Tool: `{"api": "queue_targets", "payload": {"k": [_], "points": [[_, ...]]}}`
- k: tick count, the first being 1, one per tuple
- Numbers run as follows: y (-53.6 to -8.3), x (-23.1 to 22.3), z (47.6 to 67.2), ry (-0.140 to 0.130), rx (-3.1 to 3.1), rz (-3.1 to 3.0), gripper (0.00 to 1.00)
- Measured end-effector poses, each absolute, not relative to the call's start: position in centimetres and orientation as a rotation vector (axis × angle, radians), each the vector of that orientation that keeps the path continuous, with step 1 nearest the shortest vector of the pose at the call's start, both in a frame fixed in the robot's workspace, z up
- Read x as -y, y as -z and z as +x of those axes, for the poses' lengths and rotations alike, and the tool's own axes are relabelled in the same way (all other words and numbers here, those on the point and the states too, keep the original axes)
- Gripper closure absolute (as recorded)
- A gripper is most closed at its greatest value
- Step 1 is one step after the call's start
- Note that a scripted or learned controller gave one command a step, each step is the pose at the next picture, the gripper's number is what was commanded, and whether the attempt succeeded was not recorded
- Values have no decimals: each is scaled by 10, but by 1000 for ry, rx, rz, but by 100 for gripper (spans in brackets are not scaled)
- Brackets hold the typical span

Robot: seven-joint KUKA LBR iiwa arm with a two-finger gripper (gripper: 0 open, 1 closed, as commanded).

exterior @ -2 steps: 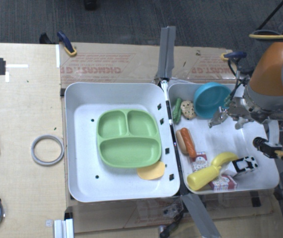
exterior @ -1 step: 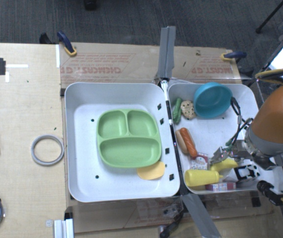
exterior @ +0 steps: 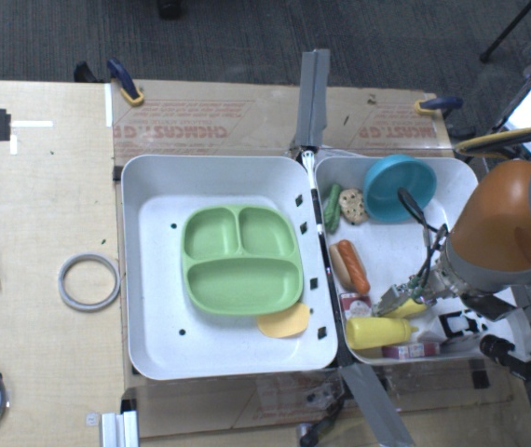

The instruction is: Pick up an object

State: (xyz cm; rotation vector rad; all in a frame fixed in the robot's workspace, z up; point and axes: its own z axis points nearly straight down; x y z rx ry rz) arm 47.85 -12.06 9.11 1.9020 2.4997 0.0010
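Pincer low in right bin, just above yellow bottle; finger state cannot be told.

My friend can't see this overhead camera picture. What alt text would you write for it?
A grey-and-orange robot arm's gripper hangs low in the right bin above a yellow bottle, near a hot dog and blue bowl. The left bin holds a green divided plate.

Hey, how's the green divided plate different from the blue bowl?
The green divided plate lies flat in the left bin; the blue bowl sits tipped in the right bin, its opening angled sideways. The plate is wider, shallow and split into three compartments; the bowl is smaller, deeper and undivided. Both look like plain plastic tableware.
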Motion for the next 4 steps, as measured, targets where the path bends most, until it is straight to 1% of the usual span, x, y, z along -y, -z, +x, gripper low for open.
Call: {"api": "queue_targets", "payload": {"k": [1, 2, 3, 4], "points": [[-91, 101, 478, -1, -2753, 1513, 0], [-91, 101, 478, -1, -2753, 1512, 0], [-91, 104, 559, 1, -2672, 1654, 0], [-191, 82, 536, 2, -2521, 1876, 0]]}}
